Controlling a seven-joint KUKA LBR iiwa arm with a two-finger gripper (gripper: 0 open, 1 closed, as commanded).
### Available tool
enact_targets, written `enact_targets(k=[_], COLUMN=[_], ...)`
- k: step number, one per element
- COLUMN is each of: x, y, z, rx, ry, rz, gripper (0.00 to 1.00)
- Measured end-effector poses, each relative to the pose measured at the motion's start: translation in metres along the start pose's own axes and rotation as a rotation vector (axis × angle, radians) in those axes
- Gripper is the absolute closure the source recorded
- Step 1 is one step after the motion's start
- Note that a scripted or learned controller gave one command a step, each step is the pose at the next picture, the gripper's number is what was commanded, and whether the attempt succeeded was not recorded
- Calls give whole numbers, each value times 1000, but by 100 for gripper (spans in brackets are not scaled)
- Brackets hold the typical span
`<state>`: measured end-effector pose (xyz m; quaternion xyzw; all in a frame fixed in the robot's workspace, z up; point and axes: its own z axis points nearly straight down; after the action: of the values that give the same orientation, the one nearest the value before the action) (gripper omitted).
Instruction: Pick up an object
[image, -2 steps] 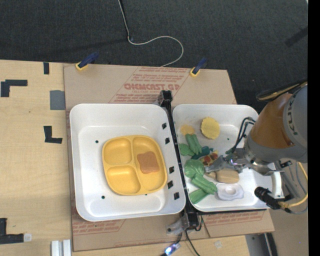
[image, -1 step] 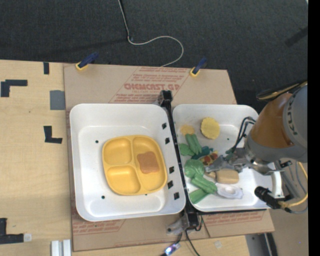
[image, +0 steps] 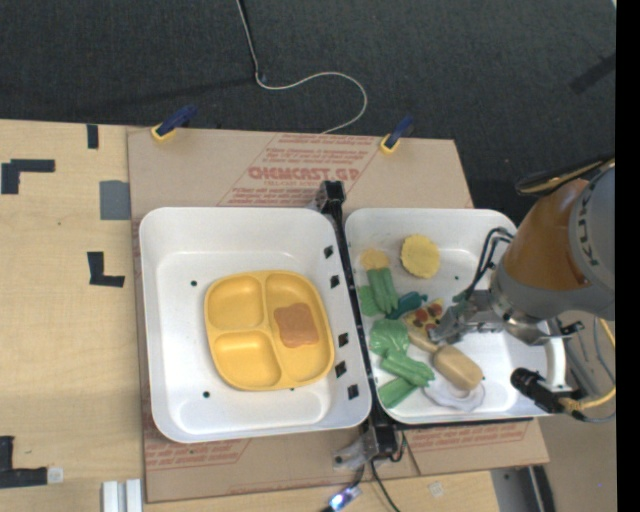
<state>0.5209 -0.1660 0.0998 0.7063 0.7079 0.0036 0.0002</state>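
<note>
Camera view: gripper (image: 447, 322), finger spread impossible to tell, hovers low in the right bin (image: 497, 226), just above a tan bread roll (image: 458, 368). Reaching stage, apparently; next comes closing on one item.

We cannot resolve the gripper (image: 452, 322) fingers against the clutter in the right bin (image: 480, 222). The arm (image: 560, 250) runs off the frame's right side. Small items (image: 428, 315) beside the gripper are too blurred to identify.
</note>
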Motion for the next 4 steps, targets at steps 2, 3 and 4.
enact_targets(k=[2,3,4], x=[1,1,53], y=[-3,-3,7], z=[-104,-125,-116], rx=[1,5,7], ry=[-6,-5,-4], rz=[1,1,-3], gripper=[100,100,100])
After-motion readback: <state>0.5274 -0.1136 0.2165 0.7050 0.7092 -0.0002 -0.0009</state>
